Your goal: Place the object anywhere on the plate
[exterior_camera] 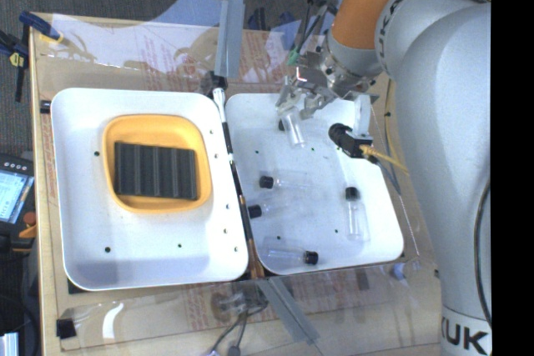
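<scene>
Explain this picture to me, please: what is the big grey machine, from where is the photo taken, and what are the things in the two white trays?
The grey machine is a robot arm with an orange band, reaching in from the right. One fixed camera looks down at a slant. The gripper at the arm's tip hangs over the right bin's far edge, and a clear vial sits just below it; I cannot tell whether it is held. More clear vials with black caps lie scattered in that bin. The left bin holds a yellow plate with a dark ribbed centre.

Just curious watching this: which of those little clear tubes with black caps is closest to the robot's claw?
The vial at the right bin's far edge, just under the gripper. The others lie nearer the bin's middle and near edge.
</scene>
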Robot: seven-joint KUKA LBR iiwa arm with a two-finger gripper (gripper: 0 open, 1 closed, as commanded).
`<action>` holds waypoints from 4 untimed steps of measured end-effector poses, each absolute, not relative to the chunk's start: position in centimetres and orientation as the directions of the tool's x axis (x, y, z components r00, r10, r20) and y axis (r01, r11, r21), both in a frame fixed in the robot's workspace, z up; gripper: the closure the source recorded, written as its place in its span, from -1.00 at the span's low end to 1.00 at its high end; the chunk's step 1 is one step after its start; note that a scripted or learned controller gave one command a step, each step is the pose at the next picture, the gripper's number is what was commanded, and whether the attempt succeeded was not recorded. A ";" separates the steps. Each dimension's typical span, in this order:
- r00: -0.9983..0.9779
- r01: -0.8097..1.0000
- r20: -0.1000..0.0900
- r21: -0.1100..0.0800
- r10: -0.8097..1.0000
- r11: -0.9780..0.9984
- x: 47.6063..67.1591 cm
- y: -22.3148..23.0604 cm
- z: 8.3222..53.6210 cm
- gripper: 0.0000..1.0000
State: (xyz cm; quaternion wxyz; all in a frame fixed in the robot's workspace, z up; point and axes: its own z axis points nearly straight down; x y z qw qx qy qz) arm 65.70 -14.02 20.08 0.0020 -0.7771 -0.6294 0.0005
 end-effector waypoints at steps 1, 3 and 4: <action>0.072 0.997 0.001 -0.005 0.997 -0.072 61.2 -12.1 19.7 1.00; -0.389 0.921 -0.001 0.000 0.921 0.389 65.7 -7.4 27.6 1.00; -0.515 0.857 0.002 -0.004 0.857 0.515 65.5 -7.0 20.9 1.00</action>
